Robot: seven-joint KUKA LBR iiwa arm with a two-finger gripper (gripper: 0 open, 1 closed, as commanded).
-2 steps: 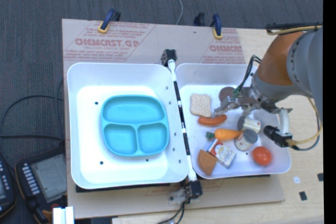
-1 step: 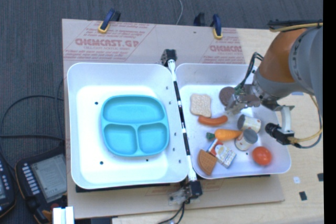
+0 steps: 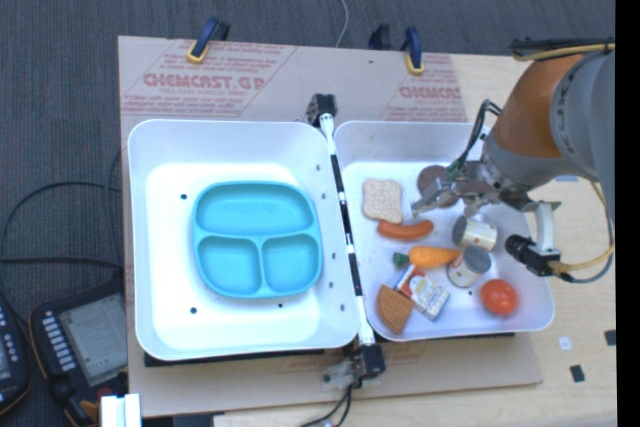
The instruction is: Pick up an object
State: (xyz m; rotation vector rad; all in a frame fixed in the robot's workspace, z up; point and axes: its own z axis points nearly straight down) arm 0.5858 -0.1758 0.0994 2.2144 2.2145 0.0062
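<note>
On the bench, two bins [image 3: 150,155] are sitting; the gripper [image 3: 425,200] is hovering above the sausage [image 3: 405,230], fingers' spread unclear.

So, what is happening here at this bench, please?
A grey robot arm reaches in from the right over the right bin, which holds toy food: a bread slice, a sausage, a carrot and a tomato. Its pincer hangs low beside the bread and sausage, with nothing visibly held. The left bin holds a blue divided tray.
</note>
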